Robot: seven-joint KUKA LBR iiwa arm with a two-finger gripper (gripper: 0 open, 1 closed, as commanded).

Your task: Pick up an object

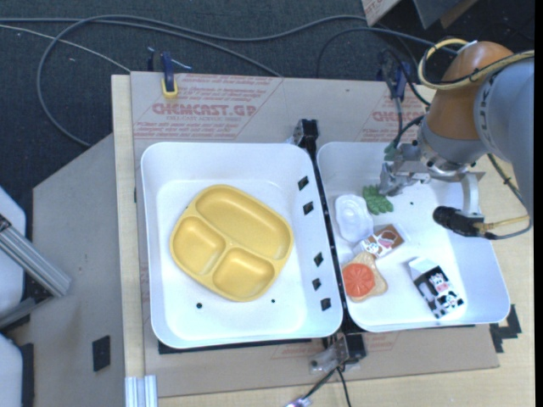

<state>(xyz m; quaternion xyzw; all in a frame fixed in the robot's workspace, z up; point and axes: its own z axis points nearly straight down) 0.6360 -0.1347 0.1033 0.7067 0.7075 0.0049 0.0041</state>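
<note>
Nearest the camera, along the lower edge of the right bin (pixel 488 308), lie a black-and-white box (pixel 436 288) and an orange slice toy (pixel 360 281), well apart from each other. Just above the slice sits a small brown-and-white packet (pixel 382 242), touching or nearly touching it. Above that, near the bin's left wall, rests a clear plastic piece (pixel 352 215). A green leafy toy (pixel 377 198) lies just beside it to the upper right.

The arm (pixel 475 100) reaches in from the right, its orange band above the wrist. Its claw (pixel 392 181) is down in the right bin's upper part, right over the green toy and seemingly touching it. How far the claw is open I cannot tell, nor whether it has hold of anything.

The left bin (pixel 157 253) holds a yellow divided tray (pixel 232 242), set near its middle and turned at a slant. Both bins sit on a cardboard-covered bench (pixel 221 108), with a blue clamp (pixel 169 69) at its upper left edge.
</note>
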